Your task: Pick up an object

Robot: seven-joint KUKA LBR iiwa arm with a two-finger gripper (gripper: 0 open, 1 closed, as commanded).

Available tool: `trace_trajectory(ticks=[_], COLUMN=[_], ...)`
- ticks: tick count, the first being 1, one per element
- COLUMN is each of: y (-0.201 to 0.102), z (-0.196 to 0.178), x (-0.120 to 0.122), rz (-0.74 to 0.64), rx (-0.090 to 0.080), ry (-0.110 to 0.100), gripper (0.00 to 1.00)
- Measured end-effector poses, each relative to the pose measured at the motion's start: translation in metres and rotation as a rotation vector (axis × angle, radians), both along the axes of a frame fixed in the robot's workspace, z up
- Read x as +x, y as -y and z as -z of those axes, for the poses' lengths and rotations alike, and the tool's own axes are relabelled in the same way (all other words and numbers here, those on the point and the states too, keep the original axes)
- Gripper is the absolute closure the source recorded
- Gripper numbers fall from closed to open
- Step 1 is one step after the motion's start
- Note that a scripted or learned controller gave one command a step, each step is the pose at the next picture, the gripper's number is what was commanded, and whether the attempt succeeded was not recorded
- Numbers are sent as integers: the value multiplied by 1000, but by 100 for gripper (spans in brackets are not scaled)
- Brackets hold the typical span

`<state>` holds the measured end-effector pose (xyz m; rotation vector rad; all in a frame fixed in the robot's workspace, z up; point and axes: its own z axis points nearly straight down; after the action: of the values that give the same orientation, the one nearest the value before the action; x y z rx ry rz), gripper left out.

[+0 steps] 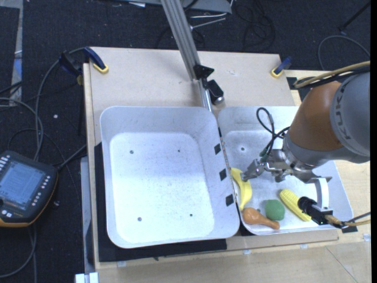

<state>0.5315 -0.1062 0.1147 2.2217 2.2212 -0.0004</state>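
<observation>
Gripper point(263, 167) hovering in right bin point(250, 133), finger state unclear; banana point(242, 187) lying just left-below, long axis near-vertical.

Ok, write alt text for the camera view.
A grey and orange robot arm reaches into the right bin, its gripper above a banana, orange toy, green toy and corn cob. The left bin sits alongside.

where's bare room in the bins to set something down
The left bin has bare floor from wall to wall. In the right bin, the far part behind the hand is bare. Its near end is crowded: banana, drumstick toy, green piece, corn cob.
</observation>
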Motion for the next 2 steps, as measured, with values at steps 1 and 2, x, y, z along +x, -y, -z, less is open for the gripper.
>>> trace_trajectory(ticks=[1, 2], y=[1, 0], z=[15, 9], x=[3, 1], rz=[1, 0], rx=[-2, 0], ry=[9, 2], gripper=[0, 100])
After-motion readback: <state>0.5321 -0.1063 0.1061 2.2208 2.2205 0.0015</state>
